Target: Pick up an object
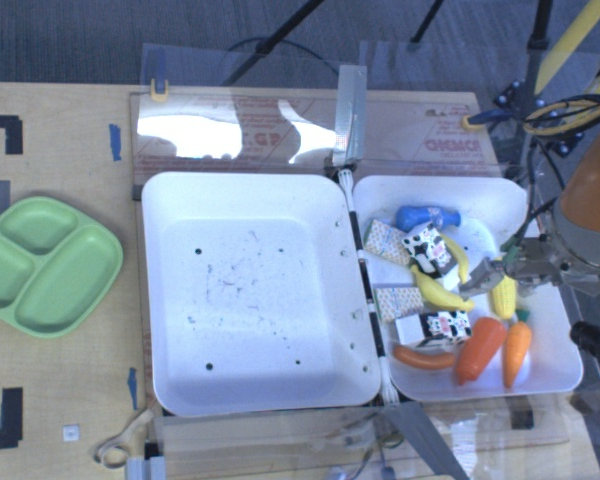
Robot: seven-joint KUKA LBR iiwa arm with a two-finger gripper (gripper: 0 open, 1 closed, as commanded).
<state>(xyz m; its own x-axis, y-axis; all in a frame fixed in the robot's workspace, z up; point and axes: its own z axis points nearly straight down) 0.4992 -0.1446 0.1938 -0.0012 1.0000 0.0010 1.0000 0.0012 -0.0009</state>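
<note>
Pincer [483, 274] low over right bin [552, 373], reaching in from the right, tips among the toys. Spread or pressed together: cannot tell, tips too small and blurred. Nothing visibly pinched.

Banana [442, 286] just left of pincer, touching or nearly touching the tips. Corn cob [503, 297] directly below-right of pincer, close beside it. Black-and-white cow toy [429, 250] up-left of pincer, resting against banana. Blue toy [425, 217] farther up-left, near bin's rear wall. Two carrots [481, 349] below pincer, side by side, leaning toward front wall. Red sausage [424, 358] down-left of pincer, lying flat near front rim. Second cow-patterned block [446, 325] between sausage and banana.

Left bin [250, 288] well left of pincer. Green divided plate [46, 265] far left on surface [60, 388], apart from both bins.
</note>
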